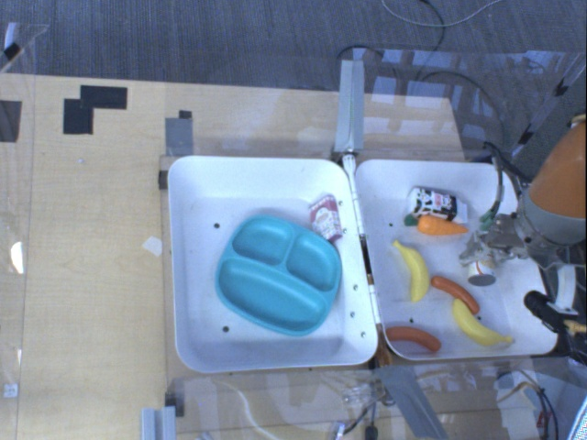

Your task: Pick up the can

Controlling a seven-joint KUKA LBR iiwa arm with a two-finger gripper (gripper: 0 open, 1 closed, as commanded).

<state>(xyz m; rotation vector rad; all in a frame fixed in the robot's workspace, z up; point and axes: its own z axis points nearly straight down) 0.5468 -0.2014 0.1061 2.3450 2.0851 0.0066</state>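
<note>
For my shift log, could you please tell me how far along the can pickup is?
Nothing looks done yet: the can lies on its side in the right bin, beside the carrot. The pincer sits low near it, apart from it. Grasping and lifting remain.

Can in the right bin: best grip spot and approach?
The can lies on its side near the right bin's back wall, its long axis running left-right, with the carrot right against its front side. Probably descend from above and pinch across its round body mid-length, keeping clear of the carrot.
</note>
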